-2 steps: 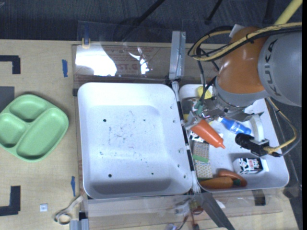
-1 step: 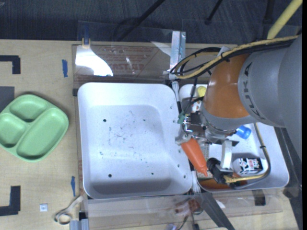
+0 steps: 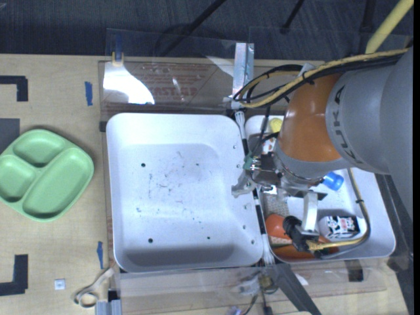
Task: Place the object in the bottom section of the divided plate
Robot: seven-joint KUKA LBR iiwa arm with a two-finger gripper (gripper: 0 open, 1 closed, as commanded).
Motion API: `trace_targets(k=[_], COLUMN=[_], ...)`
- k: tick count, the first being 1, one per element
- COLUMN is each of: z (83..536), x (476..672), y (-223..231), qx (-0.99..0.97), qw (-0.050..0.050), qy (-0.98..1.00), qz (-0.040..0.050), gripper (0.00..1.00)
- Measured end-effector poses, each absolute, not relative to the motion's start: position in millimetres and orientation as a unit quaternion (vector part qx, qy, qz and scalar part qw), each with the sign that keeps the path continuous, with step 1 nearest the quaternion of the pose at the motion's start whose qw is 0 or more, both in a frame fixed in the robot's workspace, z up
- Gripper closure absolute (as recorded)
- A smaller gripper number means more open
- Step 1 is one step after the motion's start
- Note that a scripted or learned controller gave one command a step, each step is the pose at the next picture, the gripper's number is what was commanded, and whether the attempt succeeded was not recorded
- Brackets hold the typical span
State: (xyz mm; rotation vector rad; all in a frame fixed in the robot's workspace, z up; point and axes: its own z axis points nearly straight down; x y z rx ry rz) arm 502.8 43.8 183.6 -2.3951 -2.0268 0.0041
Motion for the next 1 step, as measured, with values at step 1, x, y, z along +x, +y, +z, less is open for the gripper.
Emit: trace_targets(k=[1], z=[183.6], x=[502.8], y=[43.7], qx=[-0.763], qw=[0.002], qy=[-0.646], qz=[0.0013], gripper=[0.0])
